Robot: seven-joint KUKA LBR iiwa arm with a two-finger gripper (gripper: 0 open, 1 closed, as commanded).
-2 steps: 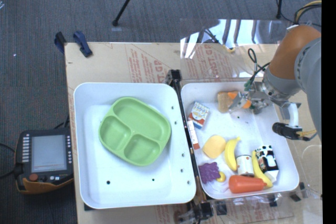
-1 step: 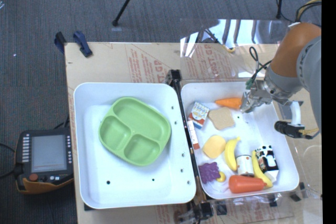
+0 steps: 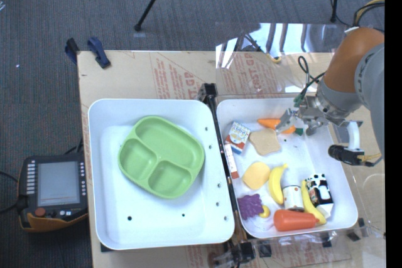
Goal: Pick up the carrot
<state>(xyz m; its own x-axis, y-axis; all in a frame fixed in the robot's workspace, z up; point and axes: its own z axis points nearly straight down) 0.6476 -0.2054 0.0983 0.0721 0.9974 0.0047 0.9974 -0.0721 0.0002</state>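
The carrot (image 3: 270, 123) is small and orange. It lies near the back of the right bin (image 3: 349, 198), pointing left, just behind a slice of bread (image 3: 265, 142). My gripper (image 3: 291, 123) is down at the carrot's right, thicker end and covers part of it, with a bit of orange and green showing just past it. The grey arm with its orange band (image 3: 352, 66) comes in from the upper right.
The right bin also holds a small carton (image 3: 237, 134), a yellow fruit (image 3: 256, 175), a banana (image 3: 276, 184), purple grapes (image 3: 250, 204), a can (image 3: 291, 196), a black-and-white bottle (image 3: 320, 190) and an orange-red vegetable (image 3: 294, 220). A green divided plate (image 3: 162, 155) sits in the left bin (image 3: 107, 198).
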